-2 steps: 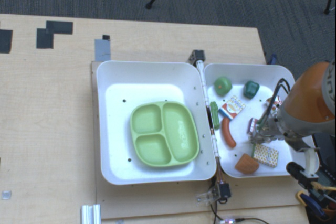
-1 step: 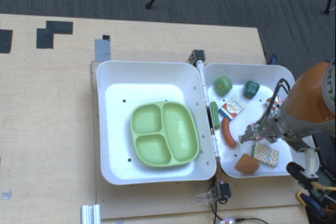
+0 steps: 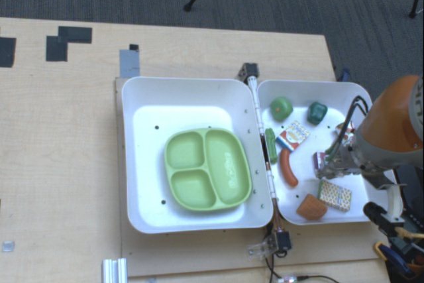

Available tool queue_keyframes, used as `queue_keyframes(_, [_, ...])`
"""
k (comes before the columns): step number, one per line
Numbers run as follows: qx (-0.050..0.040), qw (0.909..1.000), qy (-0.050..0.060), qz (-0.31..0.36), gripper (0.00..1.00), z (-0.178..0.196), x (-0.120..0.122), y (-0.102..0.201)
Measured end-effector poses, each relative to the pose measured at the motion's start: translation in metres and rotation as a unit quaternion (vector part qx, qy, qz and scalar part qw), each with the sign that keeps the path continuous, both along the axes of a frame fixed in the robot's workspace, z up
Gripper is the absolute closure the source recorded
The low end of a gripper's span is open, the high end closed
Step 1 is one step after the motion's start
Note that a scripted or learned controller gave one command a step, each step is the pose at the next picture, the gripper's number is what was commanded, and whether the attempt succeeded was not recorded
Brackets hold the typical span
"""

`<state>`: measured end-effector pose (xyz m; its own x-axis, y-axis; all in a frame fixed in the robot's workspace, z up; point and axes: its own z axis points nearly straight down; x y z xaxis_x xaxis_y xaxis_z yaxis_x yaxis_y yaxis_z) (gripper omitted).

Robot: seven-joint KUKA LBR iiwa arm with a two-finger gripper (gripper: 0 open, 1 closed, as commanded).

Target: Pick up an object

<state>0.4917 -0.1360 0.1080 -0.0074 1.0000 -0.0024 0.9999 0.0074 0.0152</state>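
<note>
The right bin (image 3: 358, 93) holds several small items: a green ball (image 3: 281, 107), a dark green block (image 3: 317, 112), a red-white-blue packet (image 3: 293, 136), a red sausage (image 3: 289, 168), an orange-brown lump (image 3: 311, 207) and a patterned packet (image 3: 334, 195). My gripper (image 3: 329, 166) is lowered into this bin at its right-middle, just above the patterned packet and right of the sausage. A small pink-purple item (image 3: 319, 160) shows at the gripper's left side, touching or very close to it. The wrist hides what lies under the gripper.
The left bin (image 3: 142, 142) carries a light green divided plate (image 3: 207, 169). A thin dark green stick (image 3: 270, 146) lies along the right bin's left wall. The arm's orange band (image 3: 397, 119) overhangs the right bin's right rim. Cables and clamps (image 3: 275, 245) sit at the bench's front edge.
</note>
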Motion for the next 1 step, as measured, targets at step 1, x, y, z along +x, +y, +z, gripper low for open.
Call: queue_keyframes(1, [0.0000,1.0000,0.000,0.000,0.00,-0.0001,-0.0001,0.0000])
